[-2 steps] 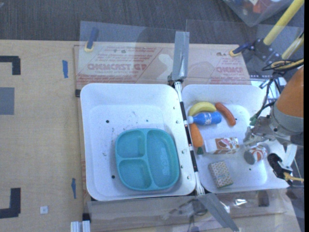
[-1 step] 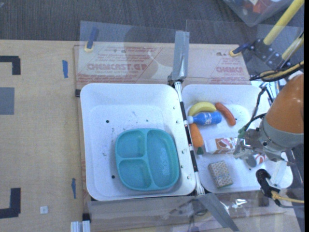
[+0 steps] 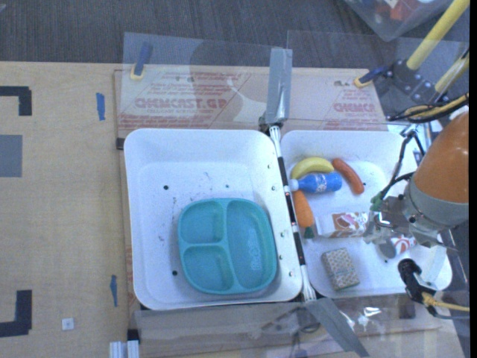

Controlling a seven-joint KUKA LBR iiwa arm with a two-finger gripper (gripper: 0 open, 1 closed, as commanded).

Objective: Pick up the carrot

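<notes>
You had the carrot (image 3: 303, 209), likely a light, stiff, slick plastic toy best pinched across its thicker middle, lying against the right bin's (image 3: 387, 144) left wall below the blue bottle (image 3: 319, 183), while the gripper (image 3: 381, 230) hovered well right, jaws' state impossible to tell.

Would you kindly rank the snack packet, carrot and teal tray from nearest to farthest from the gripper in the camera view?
From the gripper:
1. Snack packet, right bin, just beside it.
2. Carrot, right bin's left edge.
3. Teal tray, left bin.
</notes>
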